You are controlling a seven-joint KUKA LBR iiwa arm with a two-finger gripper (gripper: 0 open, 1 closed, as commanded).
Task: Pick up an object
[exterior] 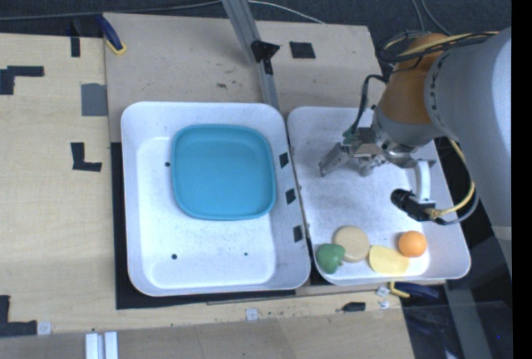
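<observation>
Approach step: claw [342,159] spread open, holding nothing, above right bin [332,191]. Next: down onto tan round piece [352,243], then close.

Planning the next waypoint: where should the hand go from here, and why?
Probably toward the near edge of the right bin. The hand hangs over bare floor, while the green piece, tan piece, yellow piece and orange ball cluster there. The ball looks least crowded.

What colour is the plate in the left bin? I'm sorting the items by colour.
Light blue, plain with no pattern; the plate shows clearly in the camera view.
</observation>
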